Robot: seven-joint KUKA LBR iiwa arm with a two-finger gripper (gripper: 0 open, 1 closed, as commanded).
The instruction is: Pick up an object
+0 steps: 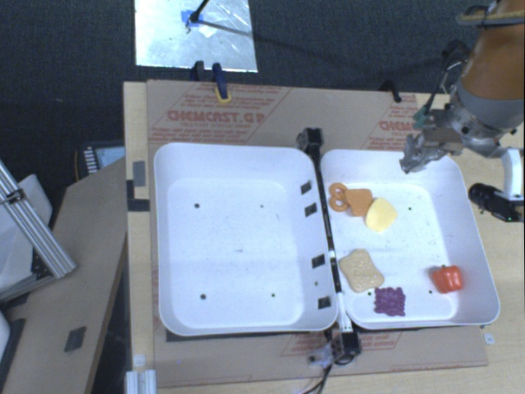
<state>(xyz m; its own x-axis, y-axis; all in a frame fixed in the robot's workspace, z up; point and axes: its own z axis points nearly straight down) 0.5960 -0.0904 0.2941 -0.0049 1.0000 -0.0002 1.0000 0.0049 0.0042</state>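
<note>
The right bin (459,220) holds several toy foods: an orange pretzel-like piece (349,198), a pale yellow round piece (381,215), a tan bread slice (361,270), a purple grape bunch (390,301) and a red-orange pepper (446,278). My gripper (414,159) hangs over the back edge of the right bin, up and to the right of the pretzel piece and well apart from all the foods. Nothing shows between its tips.
The left bin (238,236) lies beside the right one, a black hinge strip (321,220) between them. Both rest on a cardboard sheet (271,113). A silver plate (195,21) sits at the back left. A black fitting (492,199) juts at the right.
</note>
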